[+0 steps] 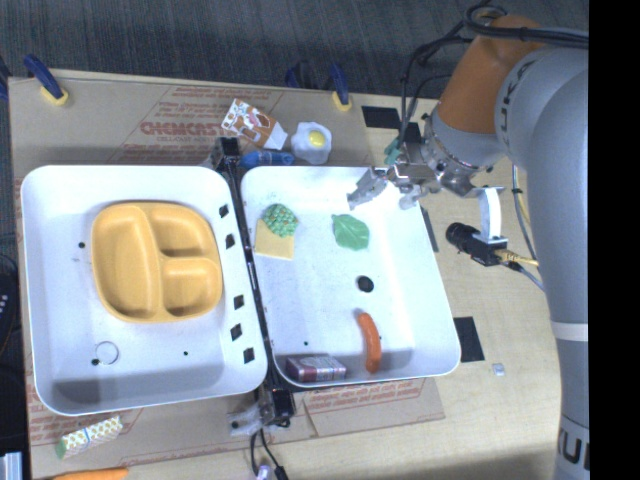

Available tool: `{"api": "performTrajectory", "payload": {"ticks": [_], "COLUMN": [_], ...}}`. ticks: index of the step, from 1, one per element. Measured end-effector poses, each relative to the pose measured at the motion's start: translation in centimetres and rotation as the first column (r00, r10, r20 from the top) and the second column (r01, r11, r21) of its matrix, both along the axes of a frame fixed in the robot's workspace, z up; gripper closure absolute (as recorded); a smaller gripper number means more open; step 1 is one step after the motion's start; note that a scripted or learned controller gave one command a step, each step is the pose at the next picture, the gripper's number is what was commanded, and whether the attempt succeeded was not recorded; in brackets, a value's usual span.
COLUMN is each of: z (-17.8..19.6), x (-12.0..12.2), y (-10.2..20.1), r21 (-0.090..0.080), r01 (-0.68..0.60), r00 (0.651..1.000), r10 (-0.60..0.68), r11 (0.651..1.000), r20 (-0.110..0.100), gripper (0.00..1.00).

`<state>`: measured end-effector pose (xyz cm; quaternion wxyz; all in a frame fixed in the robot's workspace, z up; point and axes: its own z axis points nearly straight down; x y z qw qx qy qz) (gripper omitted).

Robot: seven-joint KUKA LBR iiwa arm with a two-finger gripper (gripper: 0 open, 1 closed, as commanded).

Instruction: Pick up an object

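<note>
My gripper (385,190) hangs over the far right part of the right bin (425,258), with its two fingers spread apart and nothing between them. Just below and left of it lies a green leaf-shaped piece (350,232). Farther left a yellow wedge with a green knobbly top (277,230) rests near the bin's left wall. A small black disc (365,285) sits mid-bin. An orange sausage-like piece (371,339) and a dark rectangular box (316,369) lie along the near wall.
The left bin (50,268) holds a yellow divided tray (157,260). Behind the bins, on the cardboard, lie a patterned packet (245,121), a blue item (266,156) and a white-and-yellow egg-like piece (313,140). A wrapped item (90,434) lies at the front left.
</note>
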<state>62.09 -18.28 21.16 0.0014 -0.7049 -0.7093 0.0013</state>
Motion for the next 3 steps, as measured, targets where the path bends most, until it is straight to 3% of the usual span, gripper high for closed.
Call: {"api": "performTrajectory", "payload": {"ticks": [1, 2, 3], "z": [-12.0, -10.9, -3.5], "x": [-0.2, -0.1, -0.2], "y": [-0.4, -0.4, 3.9], "r21": [0.001, 0.000, -0.002], "r01": [-0.398, -0.401, -0.933], "r00": [0.918, 0.916, 0.359], "r10": [0.398, 0.401, 0.933], "r11": [0.918, 0.916, 0.359], "r20": [0.002, 0.001, 0.004], "gripper": [0.00, 1.00, 1.00]}}
